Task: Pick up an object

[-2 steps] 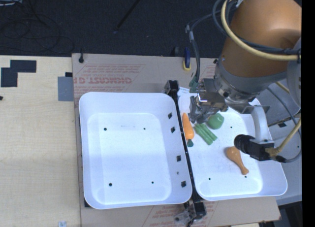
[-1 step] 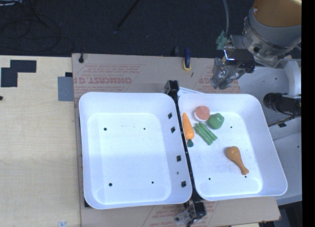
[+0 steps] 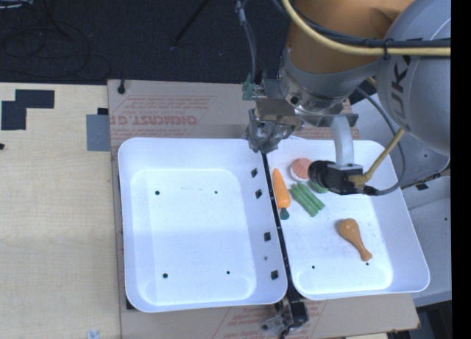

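Note:
My gripper [image 3: 263,139] hangs over the back end of the divider between the two white bins, just above and left of the objects. In the right bin [image 3: 397,271] an orange carrot [image 3: 280,187] lies along the left wall, right below the gripper. Beside it rest a green ridged piece [image 3: 307,199] and a pink-red round piece [image 3: 299,168]. A tan drumstick [image 3: 354,237] lies farther toward the front right. I see nothing held in the gripper.
A small dark green bit [image 3: 284,214] sits below the carrot's tip. The left bin [image 3: 140,183] stands next to the right one on brown cardboard [image 3: 169,113]. The big grey and orange arm [image 3: 346,29] overhangs the right bin's back.

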`<state>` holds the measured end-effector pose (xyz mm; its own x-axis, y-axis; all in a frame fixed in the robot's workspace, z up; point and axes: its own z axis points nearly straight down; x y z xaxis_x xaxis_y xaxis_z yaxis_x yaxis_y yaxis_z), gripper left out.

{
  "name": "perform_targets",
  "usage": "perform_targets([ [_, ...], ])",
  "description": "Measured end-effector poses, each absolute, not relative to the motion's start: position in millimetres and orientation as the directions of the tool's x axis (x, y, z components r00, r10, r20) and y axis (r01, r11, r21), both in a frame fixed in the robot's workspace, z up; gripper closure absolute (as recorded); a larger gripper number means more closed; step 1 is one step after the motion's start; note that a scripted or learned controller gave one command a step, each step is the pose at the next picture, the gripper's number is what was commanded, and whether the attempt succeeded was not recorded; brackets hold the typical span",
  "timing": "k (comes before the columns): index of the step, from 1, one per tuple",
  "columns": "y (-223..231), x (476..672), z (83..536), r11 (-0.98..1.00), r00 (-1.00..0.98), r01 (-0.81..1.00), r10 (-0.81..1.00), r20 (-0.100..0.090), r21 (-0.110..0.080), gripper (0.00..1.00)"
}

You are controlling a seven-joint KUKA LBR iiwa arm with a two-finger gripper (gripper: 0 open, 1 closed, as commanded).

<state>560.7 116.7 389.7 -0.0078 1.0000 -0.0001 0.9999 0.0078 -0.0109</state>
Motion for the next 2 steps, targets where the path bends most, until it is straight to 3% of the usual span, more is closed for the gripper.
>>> perform_targets([
  [1,91.0,539.2,307.9,-0.002,0.002,1.000,1.000,-0.003,-0.014,1.00],
  [2,22.3,505.2,344.1,-0.007,0.007,1.000,1.000,-0.002,-0.001,1.00],
])
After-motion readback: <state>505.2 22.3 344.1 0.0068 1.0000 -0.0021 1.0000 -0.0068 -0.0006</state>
